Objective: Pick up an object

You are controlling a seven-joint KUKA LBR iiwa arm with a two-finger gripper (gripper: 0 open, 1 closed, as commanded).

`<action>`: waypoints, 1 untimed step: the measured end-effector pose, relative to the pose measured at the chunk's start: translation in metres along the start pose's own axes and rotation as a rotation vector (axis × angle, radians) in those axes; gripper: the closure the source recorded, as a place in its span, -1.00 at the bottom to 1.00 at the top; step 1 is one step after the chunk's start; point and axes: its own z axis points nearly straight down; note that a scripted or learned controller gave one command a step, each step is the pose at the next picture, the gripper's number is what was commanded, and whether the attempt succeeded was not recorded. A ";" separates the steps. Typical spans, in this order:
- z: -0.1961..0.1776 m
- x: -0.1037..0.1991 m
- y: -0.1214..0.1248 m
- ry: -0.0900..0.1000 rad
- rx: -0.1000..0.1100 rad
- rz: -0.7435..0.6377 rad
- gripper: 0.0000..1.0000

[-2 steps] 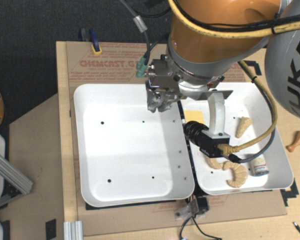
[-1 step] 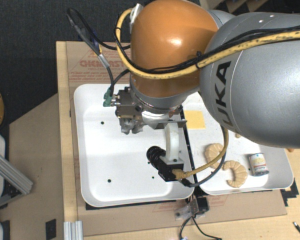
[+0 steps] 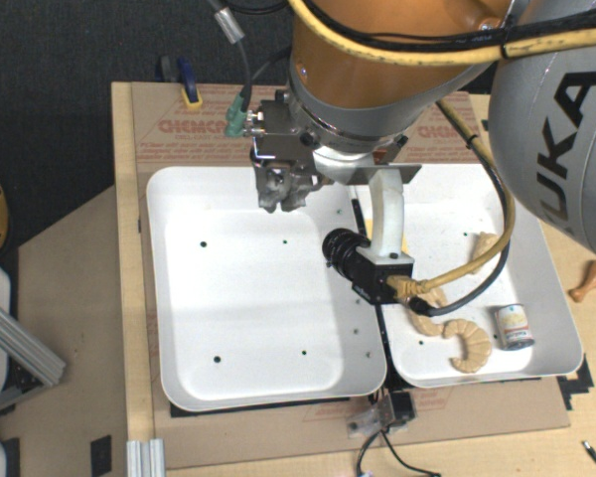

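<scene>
**My arm hides much of the right bin**

My claw [image 3: 281,189] hangs over the far edge of the left shallow white bin [image 3: 248,366]; I cannot tell its state, as the parts are dark and blurred. In the right white bin [image 3: 546,266] lie a curved tan croissant-shaped object [image 3: 464,341] and a small cylindrical can [image 3: 514,326], near the front right corner. My wrist covers that bin's far part.

my gripper [image 3: 281,192] hangs over the far edge of the left bin [image 3: 179,296]. in the right bin [image 3: 546,296] lie a tan croissant-shaped piece [image 3: 467,343] and a small jar [image 3: 514,326].
</scene>
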 end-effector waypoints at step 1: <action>-0.004 0.001 -0.001 -0.005 0.010 -0.001 1.00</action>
